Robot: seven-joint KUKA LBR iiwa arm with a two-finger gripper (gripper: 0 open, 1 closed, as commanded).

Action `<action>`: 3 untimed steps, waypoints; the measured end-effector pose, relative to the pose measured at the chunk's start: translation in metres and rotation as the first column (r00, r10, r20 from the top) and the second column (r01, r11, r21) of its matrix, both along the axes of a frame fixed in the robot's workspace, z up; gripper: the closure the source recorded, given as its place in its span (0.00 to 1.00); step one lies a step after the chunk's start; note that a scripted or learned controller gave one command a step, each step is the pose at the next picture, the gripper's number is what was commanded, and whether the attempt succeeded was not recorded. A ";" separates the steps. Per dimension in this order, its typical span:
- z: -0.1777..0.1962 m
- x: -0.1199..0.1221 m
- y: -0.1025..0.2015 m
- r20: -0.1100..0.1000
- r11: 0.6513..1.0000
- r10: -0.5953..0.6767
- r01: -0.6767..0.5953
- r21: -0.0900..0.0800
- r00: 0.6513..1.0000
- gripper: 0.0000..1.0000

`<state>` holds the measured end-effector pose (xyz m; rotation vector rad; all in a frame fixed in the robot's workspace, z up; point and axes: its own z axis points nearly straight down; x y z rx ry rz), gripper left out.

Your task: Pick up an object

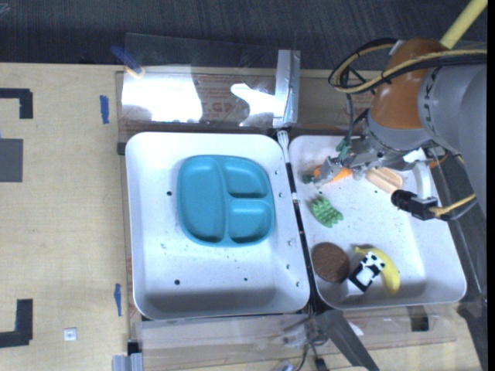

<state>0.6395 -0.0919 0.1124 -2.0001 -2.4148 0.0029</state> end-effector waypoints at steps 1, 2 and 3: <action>-0.026 -0.006 -0.059 0.008 0.999 0.046 -0.046 -0.002 0.999 0.00; -0.026 0.018 -0.016 0.006 1.000 -0.007 0.007 -0.003 1.000 0.00; -0.018 0.021 -0.012 -0.017 0.995 -0.096 0.096 -0.006 0.995 0.00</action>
